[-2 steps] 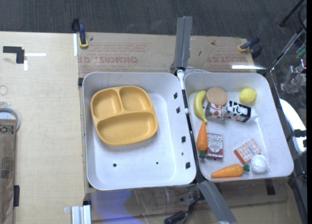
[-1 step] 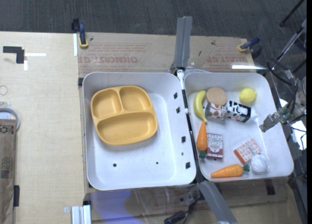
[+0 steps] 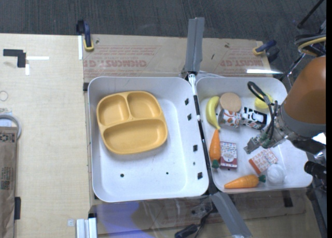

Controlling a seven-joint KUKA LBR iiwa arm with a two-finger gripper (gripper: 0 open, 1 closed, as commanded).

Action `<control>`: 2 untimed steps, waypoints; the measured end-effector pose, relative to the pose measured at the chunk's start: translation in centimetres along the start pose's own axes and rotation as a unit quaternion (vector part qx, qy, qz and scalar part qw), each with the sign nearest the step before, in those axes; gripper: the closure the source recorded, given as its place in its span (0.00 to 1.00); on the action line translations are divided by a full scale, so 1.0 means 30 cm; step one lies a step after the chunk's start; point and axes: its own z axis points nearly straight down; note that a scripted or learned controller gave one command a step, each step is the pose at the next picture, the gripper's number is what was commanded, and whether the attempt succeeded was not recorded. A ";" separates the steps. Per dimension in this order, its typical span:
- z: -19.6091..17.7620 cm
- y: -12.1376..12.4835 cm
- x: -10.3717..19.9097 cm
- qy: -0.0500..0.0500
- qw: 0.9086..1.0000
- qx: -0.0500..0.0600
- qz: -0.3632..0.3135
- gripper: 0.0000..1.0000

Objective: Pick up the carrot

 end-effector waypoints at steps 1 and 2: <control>-0.055 0.105 0.230 -0.001 0.995 -0.001 -0.103 1.00; -0.412 0.143 0.313 -0.001 1.000 0.000 -0.015 1.00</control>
